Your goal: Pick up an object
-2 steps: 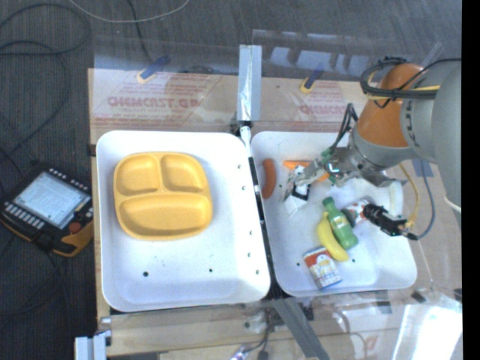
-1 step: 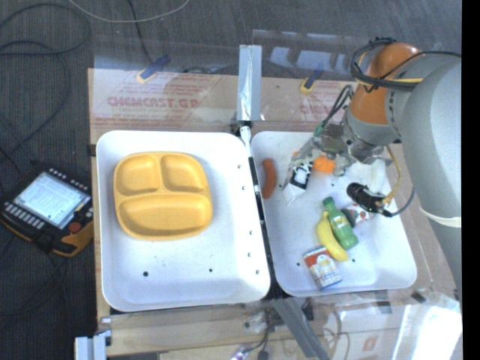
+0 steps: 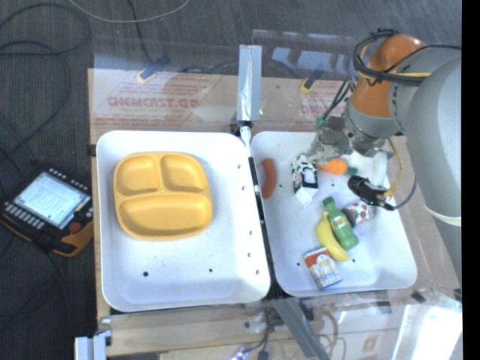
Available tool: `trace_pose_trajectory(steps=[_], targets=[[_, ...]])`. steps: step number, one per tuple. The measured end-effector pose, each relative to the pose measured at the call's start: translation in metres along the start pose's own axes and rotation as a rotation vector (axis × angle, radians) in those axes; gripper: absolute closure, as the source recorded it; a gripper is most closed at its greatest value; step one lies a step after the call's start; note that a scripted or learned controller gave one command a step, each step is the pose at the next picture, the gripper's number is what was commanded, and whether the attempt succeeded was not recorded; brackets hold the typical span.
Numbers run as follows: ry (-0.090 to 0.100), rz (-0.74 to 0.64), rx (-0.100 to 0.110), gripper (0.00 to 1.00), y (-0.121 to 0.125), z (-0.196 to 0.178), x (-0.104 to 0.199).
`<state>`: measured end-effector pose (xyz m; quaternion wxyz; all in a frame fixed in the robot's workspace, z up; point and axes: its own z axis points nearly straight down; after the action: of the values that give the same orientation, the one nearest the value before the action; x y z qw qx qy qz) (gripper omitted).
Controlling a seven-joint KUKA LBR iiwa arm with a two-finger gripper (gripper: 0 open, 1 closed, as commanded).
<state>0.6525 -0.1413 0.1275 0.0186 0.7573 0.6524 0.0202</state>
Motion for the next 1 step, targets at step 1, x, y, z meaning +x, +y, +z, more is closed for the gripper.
trace_pose_trajectory(steps=[1], targets=[[-0.001, 0.002, 0.004, 0.00, -0.0013, 0.0021, -0.0012]])
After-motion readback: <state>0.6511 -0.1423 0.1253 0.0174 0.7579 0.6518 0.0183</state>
